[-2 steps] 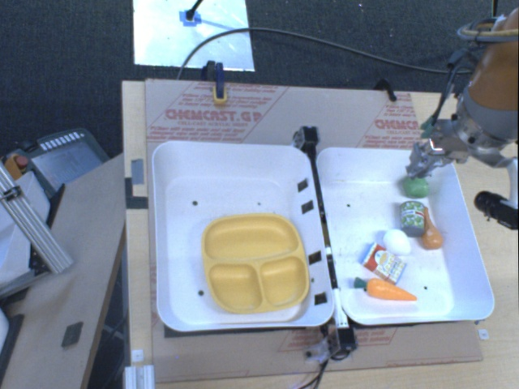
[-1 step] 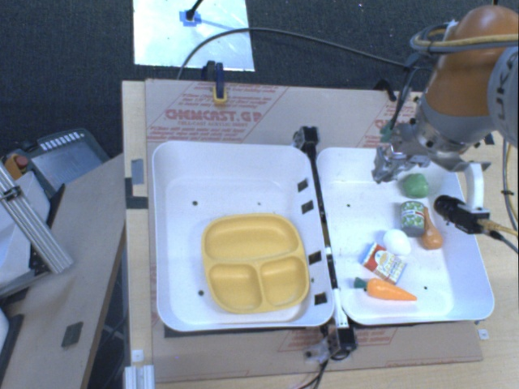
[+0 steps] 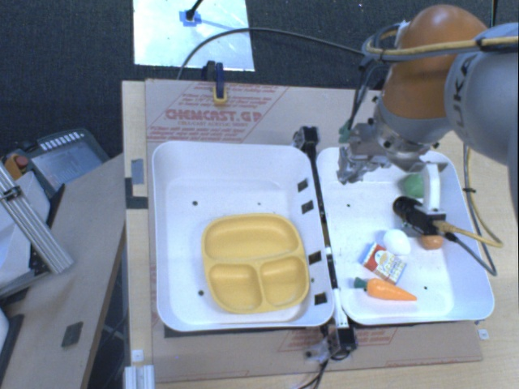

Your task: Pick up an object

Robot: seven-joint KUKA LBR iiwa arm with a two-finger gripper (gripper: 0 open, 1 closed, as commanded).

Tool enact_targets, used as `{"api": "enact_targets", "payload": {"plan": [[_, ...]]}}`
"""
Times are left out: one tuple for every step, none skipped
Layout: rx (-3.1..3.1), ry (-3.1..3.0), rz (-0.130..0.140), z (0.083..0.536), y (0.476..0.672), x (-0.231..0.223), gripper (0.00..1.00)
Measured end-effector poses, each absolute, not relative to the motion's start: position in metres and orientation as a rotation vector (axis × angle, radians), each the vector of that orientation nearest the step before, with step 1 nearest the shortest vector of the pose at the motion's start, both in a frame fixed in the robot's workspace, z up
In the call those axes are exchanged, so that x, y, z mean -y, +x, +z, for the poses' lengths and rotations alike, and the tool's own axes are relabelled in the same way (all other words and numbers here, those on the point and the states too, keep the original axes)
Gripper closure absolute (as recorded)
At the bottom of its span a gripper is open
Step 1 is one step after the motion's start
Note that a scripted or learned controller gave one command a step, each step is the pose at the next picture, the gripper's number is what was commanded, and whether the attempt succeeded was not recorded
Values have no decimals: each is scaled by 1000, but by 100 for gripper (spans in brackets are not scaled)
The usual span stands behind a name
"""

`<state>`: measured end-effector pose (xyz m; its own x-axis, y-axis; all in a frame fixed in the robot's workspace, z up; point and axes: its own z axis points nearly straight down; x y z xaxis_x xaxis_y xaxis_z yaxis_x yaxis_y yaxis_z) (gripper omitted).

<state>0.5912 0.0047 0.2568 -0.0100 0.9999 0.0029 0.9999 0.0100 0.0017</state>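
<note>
My gripper [image 3: 350,170] hangs over the far left corner of the right bin [image 3: 357,217], above bare white floor. Several small things lie to its right and nearer the front. A white egg [image 3: 396,241] sits mid-bin, touching a small red and orange carton [image 3: 383,263]. In front of these lies an orange carrot [image 3: 386,290] with a green top. A green object [image 3: 414,185] shows partly behind the wrist hardware. A small orange object [image 3: 431,241] lies just right of the egg. None of them is under the gripper.
The left bin [image 3: 174,185] holds a yellow divided plate [image 3: 255,262] towards its front. Black clips line the ridge [image 3: 316,217] between the two bins. The grey arm with its orange band [image 3: 434,55] overhangs the right bin's far side.
</note>
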Motion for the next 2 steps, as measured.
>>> {"api": "enact_targets", "payload": {"plan": [[2231, -2210, -3, 239, 600, -55, 100], [2232, -2210, -6, 245, 604, -106, 100]]}}
